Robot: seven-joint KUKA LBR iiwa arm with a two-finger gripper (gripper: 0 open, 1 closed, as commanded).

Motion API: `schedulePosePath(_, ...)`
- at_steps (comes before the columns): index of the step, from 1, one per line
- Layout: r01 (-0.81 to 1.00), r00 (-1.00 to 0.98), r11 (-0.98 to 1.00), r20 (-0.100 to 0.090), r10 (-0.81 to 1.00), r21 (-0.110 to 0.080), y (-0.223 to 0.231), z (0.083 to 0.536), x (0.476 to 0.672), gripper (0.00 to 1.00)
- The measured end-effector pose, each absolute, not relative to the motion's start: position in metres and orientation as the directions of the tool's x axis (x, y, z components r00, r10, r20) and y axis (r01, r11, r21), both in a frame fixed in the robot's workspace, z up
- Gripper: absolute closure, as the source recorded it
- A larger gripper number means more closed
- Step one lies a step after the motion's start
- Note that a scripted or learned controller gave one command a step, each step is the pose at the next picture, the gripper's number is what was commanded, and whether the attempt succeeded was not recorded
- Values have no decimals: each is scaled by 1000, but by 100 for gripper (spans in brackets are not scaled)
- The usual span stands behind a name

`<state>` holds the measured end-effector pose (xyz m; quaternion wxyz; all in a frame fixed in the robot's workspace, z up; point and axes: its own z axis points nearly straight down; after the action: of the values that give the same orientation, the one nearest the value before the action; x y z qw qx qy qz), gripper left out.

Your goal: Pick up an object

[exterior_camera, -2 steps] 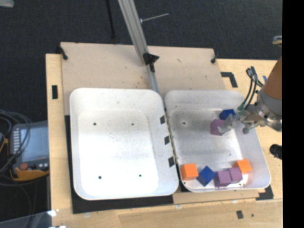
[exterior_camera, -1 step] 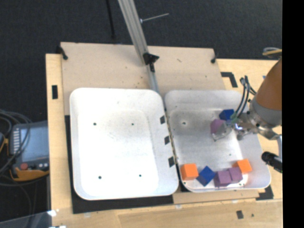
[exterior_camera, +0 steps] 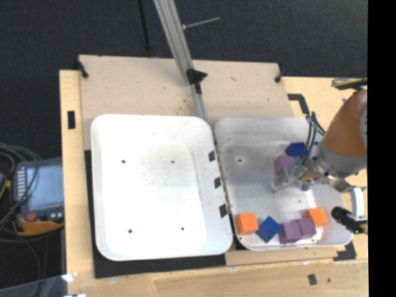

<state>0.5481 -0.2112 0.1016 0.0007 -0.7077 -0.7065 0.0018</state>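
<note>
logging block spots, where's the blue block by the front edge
In the right bin, along its near edge, between the orange block and the purple blocks: the blue block.

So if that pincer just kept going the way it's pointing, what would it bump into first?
Most likely the purple block. The pincer reaches leftward and down into the right bin, and that block sits right at its tip. Height is hard to judge from above, so it could instead meet the bin floor just beside the block.

A metal rail (exterior_camera: 176, 33) slants down from the top centre of the frame to the surface (exterior_camera: 179, 88). At the left edge, a handheld control pendant (exterior_camera: 38, 193) lies among dark cables (exterior_camera: 7, 159).
</note>
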Motion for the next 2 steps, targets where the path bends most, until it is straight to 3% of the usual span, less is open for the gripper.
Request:
schedulePosePath(1,1000,6,-6,-1,1000,5,-212,116,551,100)
schedulePosePath(2,1000,-3,3,-2,1000,7,-204,173,548,100)
